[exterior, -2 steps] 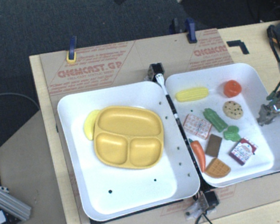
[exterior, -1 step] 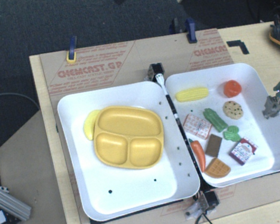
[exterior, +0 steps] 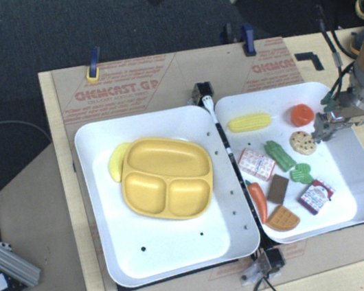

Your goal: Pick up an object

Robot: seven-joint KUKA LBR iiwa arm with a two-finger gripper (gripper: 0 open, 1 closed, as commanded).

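Camera view: tool (exterior: 321, 129) beside cookie (exterior: 302, 142), approach step; grip state indeterminate. Next: descend onto cookie, close.

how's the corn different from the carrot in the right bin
The corn is yellow; the carrot is orange-red. The corn lies crosswise near the right bin's far edge, while the carrot lies lengthwise along its left wall, toward the near end. The corn looks blunt and thick; the carrot is slimmer and tapers. Both are toy foods lying flat in one bin.
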